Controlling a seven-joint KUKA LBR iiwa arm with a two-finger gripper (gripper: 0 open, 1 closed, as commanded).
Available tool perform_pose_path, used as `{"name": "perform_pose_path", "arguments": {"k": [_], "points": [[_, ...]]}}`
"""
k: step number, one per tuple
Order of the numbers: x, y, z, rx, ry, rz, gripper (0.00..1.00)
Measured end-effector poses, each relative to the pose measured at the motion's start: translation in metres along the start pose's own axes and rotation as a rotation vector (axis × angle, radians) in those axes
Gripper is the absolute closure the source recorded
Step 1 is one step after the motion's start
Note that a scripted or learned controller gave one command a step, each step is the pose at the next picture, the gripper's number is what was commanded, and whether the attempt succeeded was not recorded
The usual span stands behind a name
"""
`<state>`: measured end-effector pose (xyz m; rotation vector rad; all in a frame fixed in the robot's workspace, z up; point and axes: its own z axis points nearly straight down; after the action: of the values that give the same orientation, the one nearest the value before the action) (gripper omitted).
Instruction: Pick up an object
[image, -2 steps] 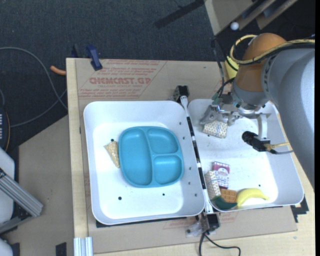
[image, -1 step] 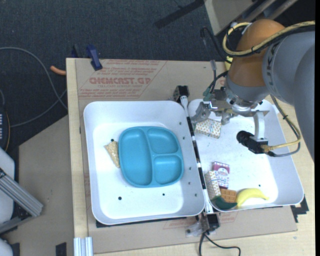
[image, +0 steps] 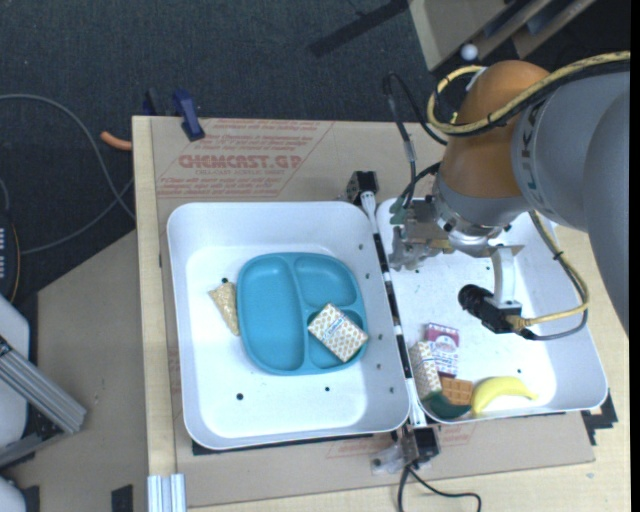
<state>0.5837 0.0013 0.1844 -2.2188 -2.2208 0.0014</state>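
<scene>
My gripper (image: 408, 248) hangs low over the upper left corner of the right bin (image: 572, 335), close to the divider between the bins. Nothing shows in it. Toward the front of that bin lie a yellow banana (image: 502, 392), a pink packet (image: 441, 337), a brown patterned packet (image: 427, 368), an orange cracker (image: 457, 388) and a green piece (image: 446, 408). These lie well in front of the gripper. In the left bin (image: 200, 250) a blue divided plate (image: 275, 300) bears a patterned packet (image: 337, 332). A tan cracker (image: 226, 304) rests against the plate's left edge.
The grey arm with its orange band (image: 495, 120) covers the right bin's back part. A black fitting with a yellow cable (image: 488, 306) sticks out over the bin's middle. A blue clamp (image: 186, 114) sits on the bench's far left corner.
</scene>
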Motion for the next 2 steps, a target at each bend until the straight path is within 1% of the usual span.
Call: {"name": "perform_pose_path", "arguments": {"k": [1, 2], "points": [[0.0, 0.0, 0.0, 0.0, 0.0, 0.0, 0.0], [0.019, -0.072, 0.0, 0.0, 0.0, 0.001, 0.0]]}}
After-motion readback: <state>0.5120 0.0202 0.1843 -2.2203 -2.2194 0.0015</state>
